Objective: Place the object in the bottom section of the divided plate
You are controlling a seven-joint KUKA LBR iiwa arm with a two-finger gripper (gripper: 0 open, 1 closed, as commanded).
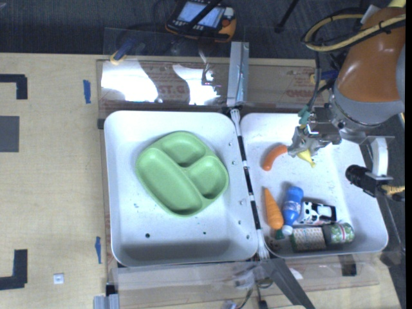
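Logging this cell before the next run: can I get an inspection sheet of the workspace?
Surface: two white bins, left bin and right bin, on a wooden bench.
Job's things: green divided plate in the left bin, nothing on it.
Clutter: in the right bin, orange piece, carrot, blue bottle, can.
Grippers: pincer low over the right bin beside a yellow item; grasp unclear.
Cables: yellow and black loops above the arm.
Surroundings: handheld controller behind the bins.

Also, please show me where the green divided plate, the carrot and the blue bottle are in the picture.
green divided plate (168,182): camera view, floor of its large section.
carrot (273,210): camera view, middle of its orange body.
blue bottle (291,206): camera view, middle of its blue body.
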